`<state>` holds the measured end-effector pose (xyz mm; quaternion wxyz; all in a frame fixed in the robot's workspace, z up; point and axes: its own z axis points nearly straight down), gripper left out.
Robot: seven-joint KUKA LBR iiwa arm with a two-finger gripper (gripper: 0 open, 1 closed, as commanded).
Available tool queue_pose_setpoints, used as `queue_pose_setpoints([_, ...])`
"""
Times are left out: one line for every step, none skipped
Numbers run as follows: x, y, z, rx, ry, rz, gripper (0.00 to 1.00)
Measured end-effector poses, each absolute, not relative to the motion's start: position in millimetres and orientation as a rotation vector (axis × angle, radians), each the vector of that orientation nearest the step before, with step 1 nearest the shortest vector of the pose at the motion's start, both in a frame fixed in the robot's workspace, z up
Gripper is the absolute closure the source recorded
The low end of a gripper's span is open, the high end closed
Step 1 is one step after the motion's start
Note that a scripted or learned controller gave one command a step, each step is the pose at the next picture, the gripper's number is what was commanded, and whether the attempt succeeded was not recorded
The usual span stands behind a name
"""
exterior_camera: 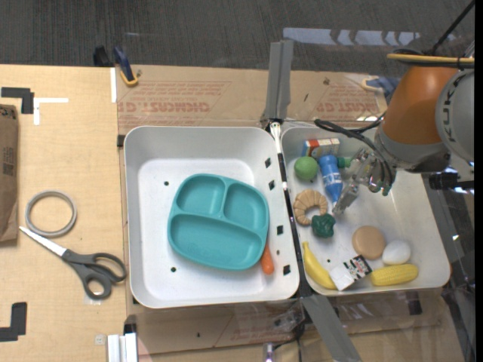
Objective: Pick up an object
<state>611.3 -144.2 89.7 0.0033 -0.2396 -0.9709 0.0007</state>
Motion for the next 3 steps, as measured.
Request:
queue_pose_setpoints([624.4,-92,92,-1.084,-2.950,0.002,0.00])
queue_pose_setpoints([625.9,-97,104,-1.091,-2.957,0.007,1.00])
queue_pose_setpoints([640.1,-34,220,-1.151,-2.928,-0.001,1.00])
